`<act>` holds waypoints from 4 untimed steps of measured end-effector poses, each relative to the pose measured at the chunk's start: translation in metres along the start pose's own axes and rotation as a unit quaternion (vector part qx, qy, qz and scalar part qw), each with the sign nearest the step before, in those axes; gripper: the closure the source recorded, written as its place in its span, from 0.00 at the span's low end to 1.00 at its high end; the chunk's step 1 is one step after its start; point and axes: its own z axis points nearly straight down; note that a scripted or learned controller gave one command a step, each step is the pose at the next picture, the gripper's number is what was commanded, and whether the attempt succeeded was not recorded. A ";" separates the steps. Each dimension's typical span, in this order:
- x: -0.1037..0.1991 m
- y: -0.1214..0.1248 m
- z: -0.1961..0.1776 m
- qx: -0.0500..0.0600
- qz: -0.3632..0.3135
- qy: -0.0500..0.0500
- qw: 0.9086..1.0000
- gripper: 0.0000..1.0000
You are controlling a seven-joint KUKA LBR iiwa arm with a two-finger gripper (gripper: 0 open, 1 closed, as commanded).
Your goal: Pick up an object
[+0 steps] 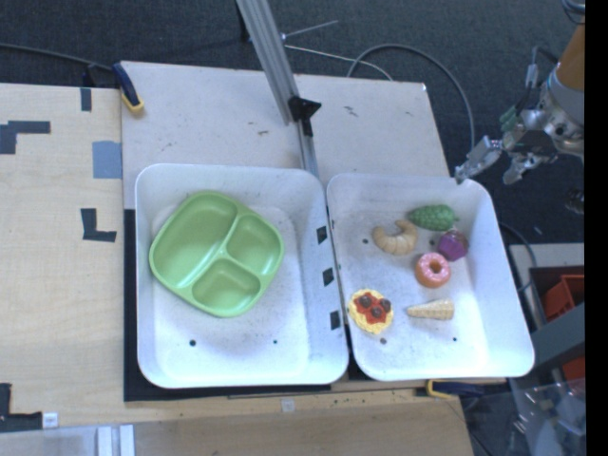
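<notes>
The right bin (494,331) holds several toy foods: a green leafy vegetable (432,218), a tan croissant (394,239), a purple piece (452,246), a pink donut (432,270), a small pizza with red topping (370,311) and a cone-shaped wafer (430,310). My gripper (496,162) hangs outside the bin's far right corner, up and to the right of the green vegetable. It is open, with nothing between its fingers (473,164).
A green divided plate (217,252) lies in the left bin (152,350). A slanted metal rail (271,50) runs down to the gap between the bins. Cables trail over the dark floor behind the bench.
</notes>
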 end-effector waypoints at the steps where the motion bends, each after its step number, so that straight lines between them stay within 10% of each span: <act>1: 0.000 0.000 0.000 0.000 0.000 0.000 1.000 0.00; 4: 0.021 -0.005 0.168 0.003 0.000 0.001 1.000 0.00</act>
